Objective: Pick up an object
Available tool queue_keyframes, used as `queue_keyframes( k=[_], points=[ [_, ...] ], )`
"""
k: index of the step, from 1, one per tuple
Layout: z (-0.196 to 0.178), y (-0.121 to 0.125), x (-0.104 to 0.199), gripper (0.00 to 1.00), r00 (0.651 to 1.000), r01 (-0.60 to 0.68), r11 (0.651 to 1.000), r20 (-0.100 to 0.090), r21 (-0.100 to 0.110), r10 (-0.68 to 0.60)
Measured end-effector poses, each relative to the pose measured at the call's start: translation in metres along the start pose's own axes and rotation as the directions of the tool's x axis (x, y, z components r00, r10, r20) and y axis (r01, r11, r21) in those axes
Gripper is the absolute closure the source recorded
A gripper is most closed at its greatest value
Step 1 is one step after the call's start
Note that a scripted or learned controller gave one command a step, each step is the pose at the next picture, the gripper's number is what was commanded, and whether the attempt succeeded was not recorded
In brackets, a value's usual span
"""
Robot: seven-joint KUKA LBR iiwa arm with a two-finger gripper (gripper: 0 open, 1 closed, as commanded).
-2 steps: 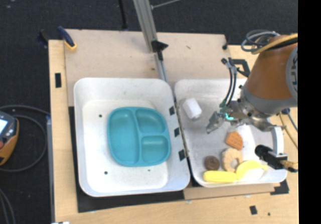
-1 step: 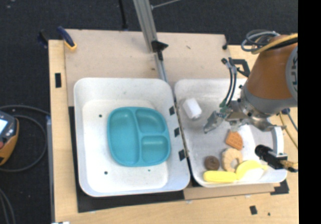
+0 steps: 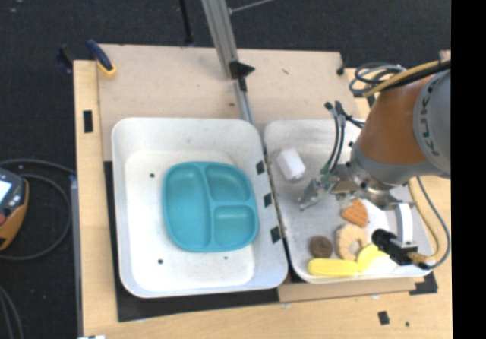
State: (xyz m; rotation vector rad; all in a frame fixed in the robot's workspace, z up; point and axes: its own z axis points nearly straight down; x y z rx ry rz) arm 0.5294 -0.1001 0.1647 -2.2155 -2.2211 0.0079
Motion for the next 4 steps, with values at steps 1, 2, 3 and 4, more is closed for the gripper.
queue_keyframes(
  k=[1,2,3,4],
  points=[
    [0.054,0.009,-0.004,0.00,1.000,-0.001,1.000,0.000,-0.001,0.001],
    [0.065,0.010,-0.004,0.00,1.000,-0.001,1.000,0.000,-0.004,0.001],
    [0.054,0.012,-0.003,1.00,1.000,-0.003,1.000,-0.003,-0.007,0.003],
    [0.012,0.012,-0.009,1.00,1.000,-0.004,1.000,0.001,-0.008,0.004]
  ],
)
